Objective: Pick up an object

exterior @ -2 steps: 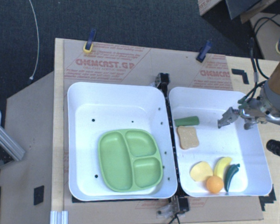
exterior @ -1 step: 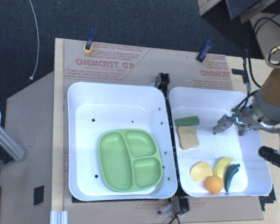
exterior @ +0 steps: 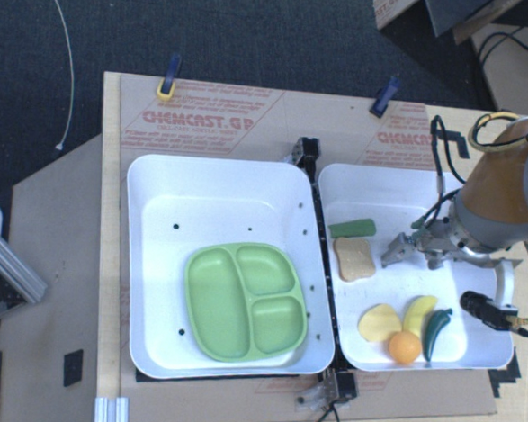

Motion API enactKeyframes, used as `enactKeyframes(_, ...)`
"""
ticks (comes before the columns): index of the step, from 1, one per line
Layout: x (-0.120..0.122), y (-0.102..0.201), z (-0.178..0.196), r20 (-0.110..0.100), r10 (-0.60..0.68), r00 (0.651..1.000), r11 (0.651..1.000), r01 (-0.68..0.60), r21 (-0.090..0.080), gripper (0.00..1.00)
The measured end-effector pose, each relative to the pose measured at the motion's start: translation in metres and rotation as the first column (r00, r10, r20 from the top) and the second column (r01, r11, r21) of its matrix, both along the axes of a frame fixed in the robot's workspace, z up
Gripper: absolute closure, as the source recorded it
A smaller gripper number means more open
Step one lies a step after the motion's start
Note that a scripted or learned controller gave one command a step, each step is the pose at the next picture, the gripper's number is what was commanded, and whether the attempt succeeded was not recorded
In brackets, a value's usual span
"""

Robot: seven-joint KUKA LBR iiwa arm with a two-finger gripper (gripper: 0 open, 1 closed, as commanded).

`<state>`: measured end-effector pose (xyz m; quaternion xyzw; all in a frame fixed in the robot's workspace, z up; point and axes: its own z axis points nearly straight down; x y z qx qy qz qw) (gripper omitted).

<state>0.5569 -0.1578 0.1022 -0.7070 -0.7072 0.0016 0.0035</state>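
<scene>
Objects for picking lie in the right bin [exterior: 338,188], and none of them sits between the fingers of the gripper [exterior: 396,253]. The gripper hangs low over the middle of this bin, pointing to the left. Its two fingers look slightly apart and have nothing between them. Just to the left of the fingertips lies a tan slice of bread [exterior: 355,259], close to them, but I cannot tell if they touch. A little farther from me, beside the bread, lies a green bar [exterior: 352,228], next to the left wall of the bin.

In the near part of the same bin there is a small group: a pale yellow piece [exterior: 380,323], an orange ball [exterior: 405,348] touching it, a yellow banana [exterior: 418,315] and a dark green pepper [exterior: 436,329] just beside the banana.

Behind the gripper the arm [exterior: 500,190] rises to the right, with its orange band above the grey wrist.

The left bin [exterior: 144,184] holds a green divided plate [exterior: 244,299] with three compartments, lying toward the near side. Both bins stand side by side on a brown board [exterior: 244,114].
</scene>
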Motion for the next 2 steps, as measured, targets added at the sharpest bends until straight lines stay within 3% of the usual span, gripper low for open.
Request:
enactKeyframes(1,-0.001,0.000,-0.019,0.003,-0.001,1.000,1.000,0.001,-0.001,0.00)
enactKeyframes(2,0.001,0.000,-0.007,0.008,-0.001,1.000,1.000,0.001,-0.003,1.00)
